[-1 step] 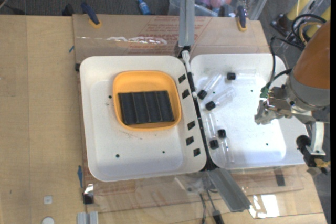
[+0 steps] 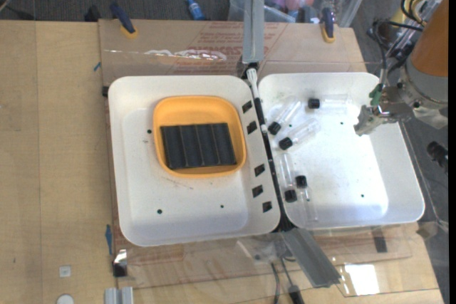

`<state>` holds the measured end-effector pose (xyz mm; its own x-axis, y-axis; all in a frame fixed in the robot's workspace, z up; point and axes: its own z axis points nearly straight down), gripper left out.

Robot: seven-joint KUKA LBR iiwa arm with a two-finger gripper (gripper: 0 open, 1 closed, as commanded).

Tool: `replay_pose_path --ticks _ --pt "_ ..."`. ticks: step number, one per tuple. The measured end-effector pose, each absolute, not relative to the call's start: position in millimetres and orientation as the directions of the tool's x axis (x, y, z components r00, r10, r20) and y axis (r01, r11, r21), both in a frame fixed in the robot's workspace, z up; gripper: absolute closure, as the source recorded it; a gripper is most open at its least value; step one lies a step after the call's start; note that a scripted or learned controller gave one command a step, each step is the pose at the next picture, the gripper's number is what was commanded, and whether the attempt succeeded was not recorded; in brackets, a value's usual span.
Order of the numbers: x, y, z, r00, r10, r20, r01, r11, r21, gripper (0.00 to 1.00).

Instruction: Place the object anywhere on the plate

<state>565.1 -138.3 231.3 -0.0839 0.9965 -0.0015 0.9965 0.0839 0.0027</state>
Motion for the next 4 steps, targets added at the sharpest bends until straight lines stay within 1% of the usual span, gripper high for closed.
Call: replay_pose_path --ticks 1,2,3,4 --pt "611.8 -169.9 332.0 -0.326 0.945 -0.004 0.945 0.326 0.005 1.0" --pt "651.7 -217.9 436.9 -0.453 0.892 -0.003 0.891 0.453 0.003 1.0" --pt "668.1 -220.3 436.3 -0.707 0.707 -0.007 0.707 0.707 0.003 1.0" --pt "661.5 -220.9 437.1 -0.923 0.385 -0.003 0.385 0.923 0.001 1.0"
